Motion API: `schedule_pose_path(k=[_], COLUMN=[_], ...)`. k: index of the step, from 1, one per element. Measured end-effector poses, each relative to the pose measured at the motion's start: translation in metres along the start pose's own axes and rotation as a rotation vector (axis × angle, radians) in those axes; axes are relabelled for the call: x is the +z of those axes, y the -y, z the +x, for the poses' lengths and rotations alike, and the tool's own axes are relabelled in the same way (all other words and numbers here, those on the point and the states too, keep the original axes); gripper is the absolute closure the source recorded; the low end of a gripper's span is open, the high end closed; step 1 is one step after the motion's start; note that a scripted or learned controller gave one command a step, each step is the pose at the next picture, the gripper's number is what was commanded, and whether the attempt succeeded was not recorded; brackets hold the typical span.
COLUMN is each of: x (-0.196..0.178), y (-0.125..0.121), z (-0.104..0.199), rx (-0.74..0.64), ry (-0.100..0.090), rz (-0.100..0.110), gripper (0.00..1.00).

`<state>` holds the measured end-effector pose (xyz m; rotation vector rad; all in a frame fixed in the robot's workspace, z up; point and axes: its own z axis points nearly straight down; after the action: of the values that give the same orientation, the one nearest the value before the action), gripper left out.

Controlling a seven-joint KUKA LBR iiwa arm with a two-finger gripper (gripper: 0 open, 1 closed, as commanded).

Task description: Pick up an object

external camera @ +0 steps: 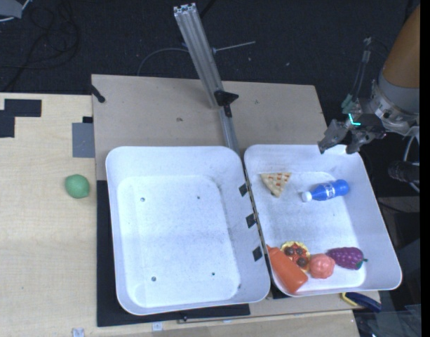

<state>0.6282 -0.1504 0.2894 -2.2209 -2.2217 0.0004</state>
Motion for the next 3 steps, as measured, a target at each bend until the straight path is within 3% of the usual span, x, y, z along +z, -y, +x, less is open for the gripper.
schedule_pose_path(k=[1,3], x=[0.000,0.114], y=[0.000,-0.007], z=[0.000,0.002], rx=[0.000,0.000], ry=[0.000,-0.001], rz=[0.000,0.006], gripper=[0.00,0.00])
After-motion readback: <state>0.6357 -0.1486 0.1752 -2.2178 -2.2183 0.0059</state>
